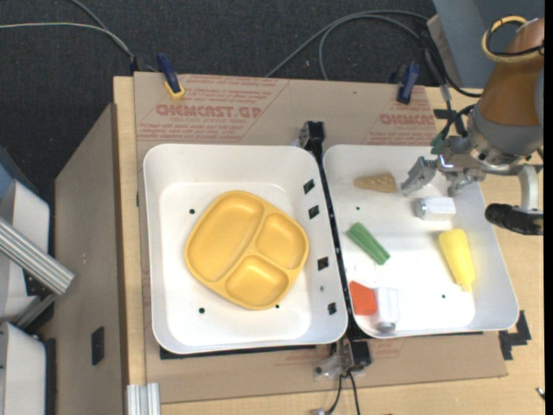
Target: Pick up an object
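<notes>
From the overhead camera, you see the grey two-finger gripper hovering at the right white bin's twelve o'clock edge, fingers spread apart, holding nothing. A tan wedge lies at its nine o'clock. A small white block sits just below, at six; a yellow plastic corn cob lies farther down.

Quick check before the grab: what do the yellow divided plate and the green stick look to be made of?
Yellow divided plate: likely moulded plastic, with a smooth matte finish, one even colour and rounded compartment ridges. Green stick: probably plastic too, solid green with soft-looking edges; it could be foam or rubber, too small to tell.
</notes>
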{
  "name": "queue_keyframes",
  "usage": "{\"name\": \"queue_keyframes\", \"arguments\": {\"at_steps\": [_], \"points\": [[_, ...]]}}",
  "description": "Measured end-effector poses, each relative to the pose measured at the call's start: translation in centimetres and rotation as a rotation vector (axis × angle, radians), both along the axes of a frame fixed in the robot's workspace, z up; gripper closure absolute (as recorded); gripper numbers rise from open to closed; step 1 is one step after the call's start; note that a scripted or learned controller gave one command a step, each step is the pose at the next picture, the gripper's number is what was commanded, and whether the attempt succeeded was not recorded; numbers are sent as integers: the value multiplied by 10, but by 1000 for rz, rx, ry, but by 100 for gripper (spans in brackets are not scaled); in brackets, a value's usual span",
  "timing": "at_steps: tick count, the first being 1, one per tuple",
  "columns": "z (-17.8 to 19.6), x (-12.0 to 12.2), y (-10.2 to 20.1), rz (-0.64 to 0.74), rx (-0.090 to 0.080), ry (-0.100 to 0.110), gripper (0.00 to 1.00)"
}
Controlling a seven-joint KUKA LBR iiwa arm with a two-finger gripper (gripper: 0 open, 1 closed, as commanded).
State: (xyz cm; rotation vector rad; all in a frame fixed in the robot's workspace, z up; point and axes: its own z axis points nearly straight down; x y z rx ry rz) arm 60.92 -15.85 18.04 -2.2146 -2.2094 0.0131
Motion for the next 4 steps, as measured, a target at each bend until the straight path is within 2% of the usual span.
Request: {"name": "queue_keyframes", "arguments": {"at_steps": [1, 2, 3, 4], "points": [[8, 3, 0, 3, -2, -15, 0], [-44, 4, 12, 4, -1, -9, 0], [-86, 9, 10, 5, -9, -30, 0], [-75, 9, 11, 5, -8, -31, 100]]}}
